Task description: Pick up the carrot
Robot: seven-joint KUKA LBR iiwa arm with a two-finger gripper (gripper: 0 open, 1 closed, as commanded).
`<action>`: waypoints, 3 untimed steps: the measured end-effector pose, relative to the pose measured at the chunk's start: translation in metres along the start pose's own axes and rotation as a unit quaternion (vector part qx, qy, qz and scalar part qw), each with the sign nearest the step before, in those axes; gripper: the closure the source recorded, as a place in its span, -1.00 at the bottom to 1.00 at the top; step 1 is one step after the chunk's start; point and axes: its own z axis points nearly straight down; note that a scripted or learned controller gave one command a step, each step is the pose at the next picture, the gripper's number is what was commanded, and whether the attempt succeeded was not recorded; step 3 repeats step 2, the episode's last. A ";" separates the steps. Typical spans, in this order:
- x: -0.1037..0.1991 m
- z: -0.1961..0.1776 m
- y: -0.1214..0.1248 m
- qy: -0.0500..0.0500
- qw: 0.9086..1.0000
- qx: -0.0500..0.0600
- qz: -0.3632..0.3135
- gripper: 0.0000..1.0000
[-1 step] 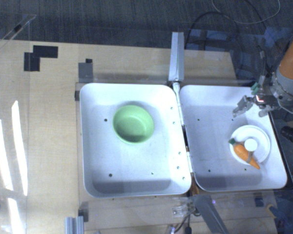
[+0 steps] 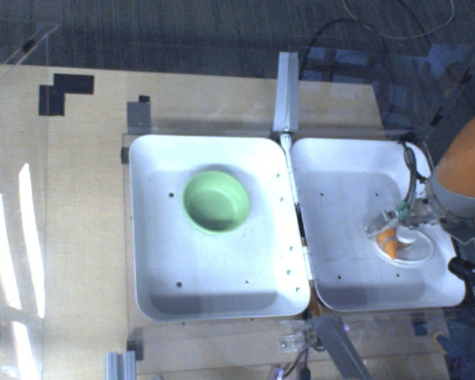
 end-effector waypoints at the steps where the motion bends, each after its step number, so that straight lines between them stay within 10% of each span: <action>1: 0.006 -0.010 0.005 0.005 1.000 -0.002 -0.004 1.00; 2: 0.056 -0.111 -0.018 0.001 0.997 0.010 0.076 1.00; 3: 0.056 -0.111 -0.018 0.001 0.997 0.010 0.076 1.00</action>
